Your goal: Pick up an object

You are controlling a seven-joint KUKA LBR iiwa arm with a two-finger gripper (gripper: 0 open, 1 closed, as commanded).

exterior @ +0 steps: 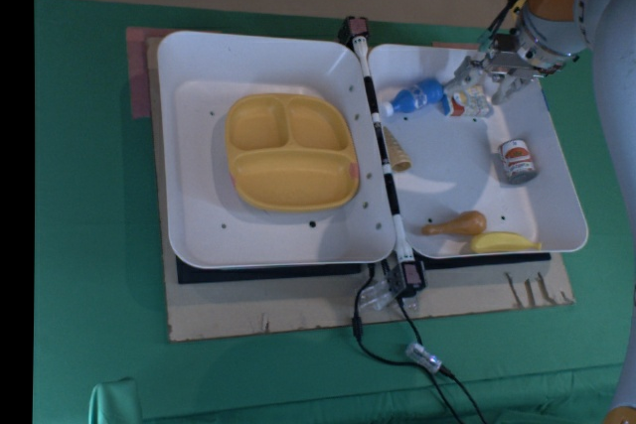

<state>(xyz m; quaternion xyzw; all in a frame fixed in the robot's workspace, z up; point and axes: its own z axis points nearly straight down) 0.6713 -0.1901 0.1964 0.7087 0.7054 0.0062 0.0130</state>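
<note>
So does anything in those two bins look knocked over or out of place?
Mostly just toppled things in the right bin: the blue bottle lies on its side by the gripper, and the small can is tipped over. The yellow divided plate sits flat in the left bin.

Left bin (189, 213): divided plate (290, 152). Right bin (556, 204): bottle (417, 98) at back, cone (397, 150) left, can (517, 161) right, banana (504, 241) front.

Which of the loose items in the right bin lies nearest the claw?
The blue and white plastic bottle, lying on its side at the bin's far end, right by the claw. The can, cone, pear and banana all lie farther toward the near side.
</note>
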